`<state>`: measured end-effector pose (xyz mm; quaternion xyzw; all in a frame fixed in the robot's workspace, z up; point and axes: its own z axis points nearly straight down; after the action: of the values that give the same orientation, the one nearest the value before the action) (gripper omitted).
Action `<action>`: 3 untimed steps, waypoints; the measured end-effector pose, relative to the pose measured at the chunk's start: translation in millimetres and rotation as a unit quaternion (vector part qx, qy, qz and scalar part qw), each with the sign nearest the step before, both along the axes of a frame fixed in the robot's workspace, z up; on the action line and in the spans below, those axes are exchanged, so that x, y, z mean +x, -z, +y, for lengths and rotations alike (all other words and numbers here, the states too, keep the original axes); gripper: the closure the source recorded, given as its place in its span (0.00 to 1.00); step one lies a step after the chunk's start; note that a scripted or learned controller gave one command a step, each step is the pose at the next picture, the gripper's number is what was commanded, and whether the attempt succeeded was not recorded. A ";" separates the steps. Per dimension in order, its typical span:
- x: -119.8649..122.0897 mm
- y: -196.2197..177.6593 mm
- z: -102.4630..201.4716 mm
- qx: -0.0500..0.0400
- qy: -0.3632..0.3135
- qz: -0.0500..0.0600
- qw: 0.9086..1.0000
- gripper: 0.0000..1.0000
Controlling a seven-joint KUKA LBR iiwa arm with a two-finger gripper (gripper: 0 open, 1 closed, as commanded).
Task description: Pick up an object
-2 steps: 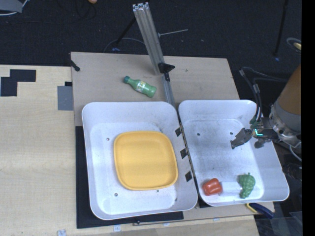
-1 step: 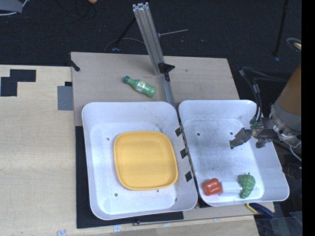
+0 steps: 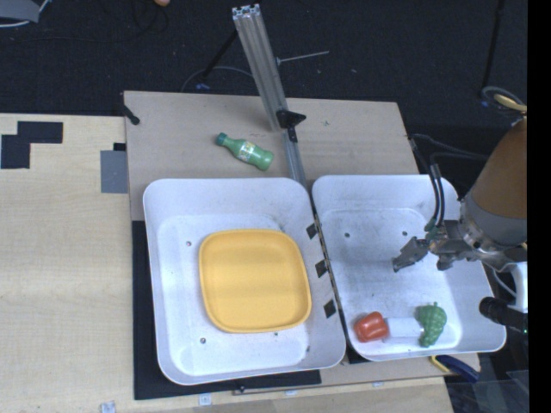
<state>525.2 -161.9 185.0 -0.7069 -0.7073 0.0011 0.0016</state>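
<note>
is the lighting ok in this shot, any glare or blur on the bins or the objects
Camera view: lighting is even and soft, with no strong glare on the white bins; the yellow plate, red pepper and green broccoli-like toy read clearly, though fine detail is soft; the gripper looks slightly blurred, and the background above the bench is very dark.

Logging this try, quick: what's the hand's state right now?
Hand: open, holding nothing, above the right bin.
</note>
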 end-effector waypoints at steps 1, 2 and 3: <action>0.9 62.1 -2.3 0.000 0.000 0.001 1.000 0.00; 1.3 93.7 -1.9 0.000 0.000 -0.002 1.000 0.00; 1.8 82.0 -3.4 -0.001 0.001 -0.004 1.000 1.00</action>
<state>527.0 -165.3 103.1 -0.7078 -0.7064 -0.0010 -0.0013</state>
